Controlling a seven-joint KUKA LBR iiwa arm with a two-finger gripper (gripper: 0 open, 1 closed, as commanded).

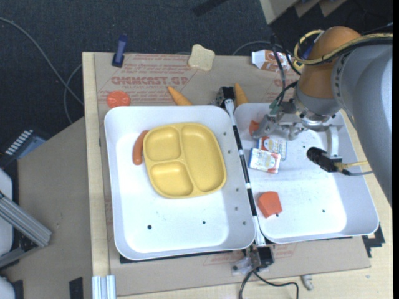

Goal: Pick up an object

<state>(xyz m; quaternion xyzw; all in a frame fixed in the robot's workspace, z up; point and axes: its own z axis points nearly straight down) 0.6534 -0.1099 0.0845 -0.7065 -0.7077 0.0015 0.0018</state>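
in the right bin (349, 220), near its upper left, we see the gripper (278, 126) low over a small white and red carton (268, 154), which lies flat just below it, touching or nearly so. we can't tell how the gripper is set, the wrist hardware blocks it, and nothing shows as held.

we judge the carton light and thin-walled, crushable if squeezed hard, likely a bit slick on its printed faces. best hold is across the short sides, straight down, since it lies flat and close to the bin's left wall.

other options in the same bin: an orange-red block (269, 204) lower left, apart from the carton, looks stiff and easy to pinch. a small red piece (254, 128) sits by the top left corner, partly hidden.

left bin (187, 229) holds a yellow divided tray (184, 159), its three wells bare, and a red sausage-shaped toy (138, 148) touching the tray's left edge. tray looks too wide for a pinch except at the rim.

outside the bins on the bench: a carrot-like piece (179, 96), a bread-slice toy (201, 57).
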